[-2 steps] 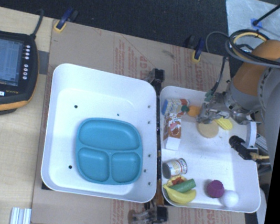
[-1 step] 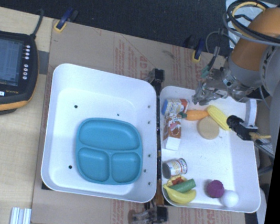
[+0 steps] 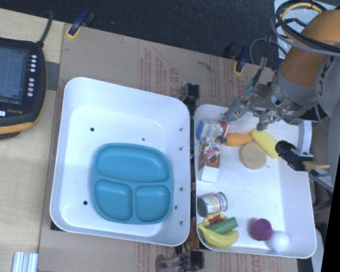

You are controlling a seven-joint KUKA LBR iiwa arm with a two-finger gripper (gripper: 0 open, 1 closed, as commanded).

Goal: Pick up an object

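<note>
Spread, empty-jawed gripper hovers just above the carrot, whose long axis runs left-right, upper right of frame.

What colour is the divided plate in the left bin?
Light blue. The divided plate shows best in the camera view, lying in the white left bin.

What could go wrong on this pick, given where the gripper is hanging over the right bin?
1. The gripper hangs above the far end of the right bin, where the carrot, corn cob and tan disc lie close together; closing there may nudge a neighbour or pinch two.
2. The bin's far rim is close, so a finger might strike it on descent.
</note>
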